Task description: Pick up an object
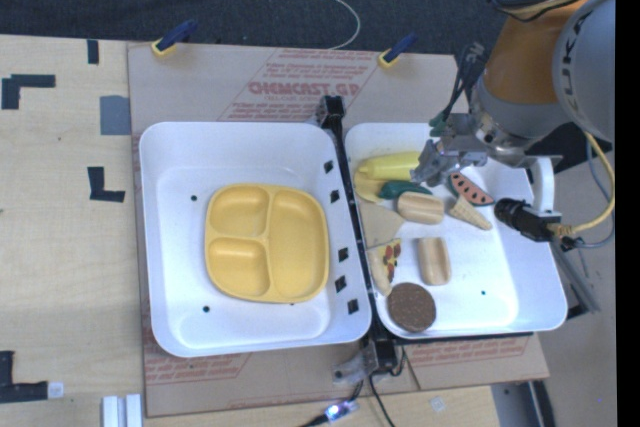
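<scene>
Gripper (436, 163) hanging low over the right bin (520, 300), fingers too dark and blurred to judge. Just beside it: a toy banana (385, 165), a green-ended piece (398, 188) partly hidden under a tan block (420, 207), and a watermelon slice (466, 187). Nearer the front, a tan bread-like piece (432, 260) and a brown disc (411, 306). Left bin (165, 175) holding a yellow divided plate (268, 242).
</scene>
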You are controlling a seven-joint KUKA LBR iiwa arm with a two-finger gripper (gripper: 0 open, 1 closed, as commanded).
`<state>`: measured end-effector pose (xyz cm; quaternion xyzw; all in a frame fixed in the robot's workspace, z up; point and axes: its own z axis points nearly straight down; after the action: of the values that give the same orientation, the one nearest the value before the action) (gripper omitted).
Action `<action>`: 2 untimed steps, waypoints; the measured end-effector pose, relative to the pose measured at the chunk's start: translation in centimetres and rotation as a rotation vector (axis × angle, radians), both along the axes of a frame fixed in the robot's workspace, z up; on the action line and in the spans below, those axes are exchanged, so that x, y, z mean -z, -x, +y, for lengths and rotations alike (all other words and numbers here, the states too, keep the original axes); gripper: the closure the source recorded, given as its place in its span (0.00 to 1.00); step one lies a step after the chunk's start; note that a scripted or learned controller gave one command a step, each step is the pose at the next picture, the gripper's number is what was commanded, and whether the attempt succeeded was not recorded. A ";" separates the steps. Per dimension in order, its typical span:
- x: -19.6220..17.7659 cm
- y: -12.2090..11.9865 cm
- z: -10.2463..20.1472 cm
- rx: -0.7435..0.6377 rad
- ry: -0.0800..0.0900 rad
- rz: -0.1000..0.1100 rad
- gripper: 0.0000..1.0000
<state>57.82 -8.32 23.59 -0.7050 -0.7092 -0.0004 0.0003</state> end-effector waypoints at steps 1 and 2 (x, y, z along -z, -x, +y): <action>2.2 -1.3 0.5 0.005 0.002 0.003 1.00; 2.0 -1.2 1.3 0.005 0.002 0.002 1.00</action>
<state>59.05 -7.02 21.61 -0.7067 -0.7075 0.0008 0.0003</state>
